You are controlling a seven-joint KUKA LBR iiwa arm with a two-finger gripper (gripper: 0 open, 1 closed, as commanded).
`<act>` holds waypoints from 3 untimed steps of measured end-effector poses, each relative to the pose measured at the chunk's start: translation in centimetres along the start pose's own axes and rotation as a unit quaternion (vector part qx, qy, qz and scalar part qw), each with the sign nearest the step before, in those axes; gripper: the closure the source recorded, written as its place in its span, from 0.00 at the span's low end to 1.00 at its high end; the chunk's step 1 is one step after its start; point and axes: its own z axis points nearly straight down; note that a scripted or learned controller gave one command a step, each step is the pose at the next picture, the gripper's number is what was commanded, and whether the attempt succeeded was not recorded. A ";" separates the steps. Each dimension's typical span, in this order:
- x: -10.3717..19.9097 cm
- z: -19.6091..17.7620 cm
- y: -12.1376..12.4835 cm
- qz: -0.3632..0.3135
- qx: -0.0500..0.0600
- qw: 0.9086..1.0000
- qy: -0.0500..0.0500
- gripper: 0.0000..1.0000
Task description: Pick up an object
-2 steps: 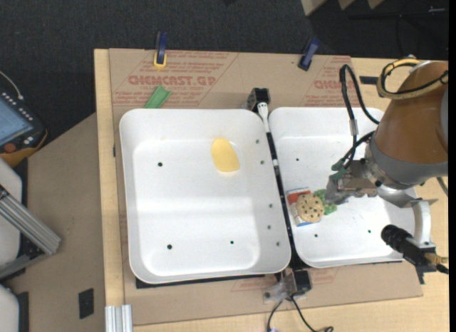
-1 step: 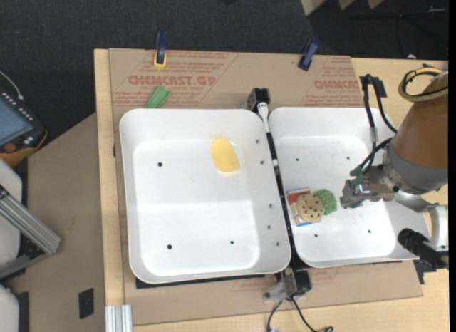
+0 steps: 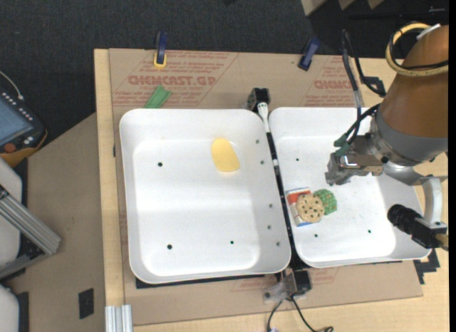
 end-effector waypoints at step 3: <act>-3.1 5.4 -0.4 0.006 0.009 1.000 0.000 1.00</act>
